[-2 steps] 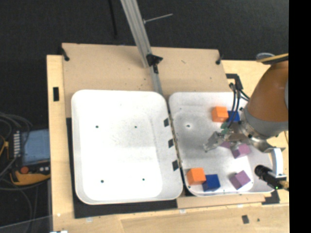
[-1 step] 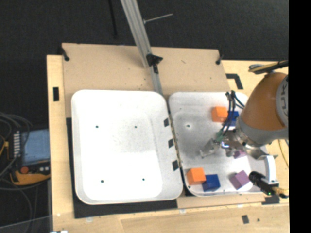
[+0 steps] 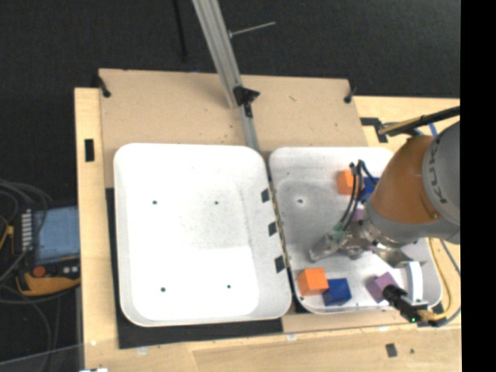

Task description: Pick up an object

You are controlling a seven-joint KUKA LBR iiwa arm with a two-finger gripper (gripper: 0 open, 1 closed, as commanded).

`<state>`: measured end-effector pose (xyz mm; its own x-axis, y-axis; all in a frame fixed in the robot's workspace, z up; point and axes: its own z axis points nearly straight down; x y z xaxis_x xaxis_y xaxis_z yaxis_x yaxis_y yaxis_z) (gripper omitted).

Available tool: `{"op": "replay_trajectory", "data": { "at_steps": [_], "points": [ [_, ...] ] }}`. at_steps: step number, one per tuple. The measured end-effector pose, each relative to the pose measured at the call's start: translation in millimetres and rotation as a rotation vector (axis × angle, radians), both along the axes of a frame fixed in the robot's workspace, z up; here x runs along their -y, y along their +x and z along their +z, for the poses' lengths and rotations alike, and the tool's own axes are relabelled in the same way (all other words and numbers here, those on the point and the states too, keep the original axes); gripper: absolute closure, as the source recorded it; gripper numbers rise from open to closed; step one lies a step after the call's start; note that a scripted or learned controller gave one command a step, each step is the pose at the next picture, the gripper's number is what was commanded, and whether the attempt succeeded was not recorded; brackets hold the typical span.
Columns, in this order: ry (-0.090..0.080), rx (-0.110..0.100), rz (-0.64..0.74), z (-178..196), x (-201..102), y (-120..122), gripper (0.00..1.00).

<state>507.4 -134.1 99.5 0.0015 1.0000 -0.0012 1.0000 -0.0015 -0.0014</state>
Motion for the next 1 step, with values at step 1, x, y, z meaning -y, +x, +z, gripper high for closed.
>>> {"op": "replay_trajectory", "data": {
  "at_steps": [1],
  "points": [
    [0.000, 0.008, -0.009, 12.9, 0.5, 2.0, 1.00]
  ]
}}
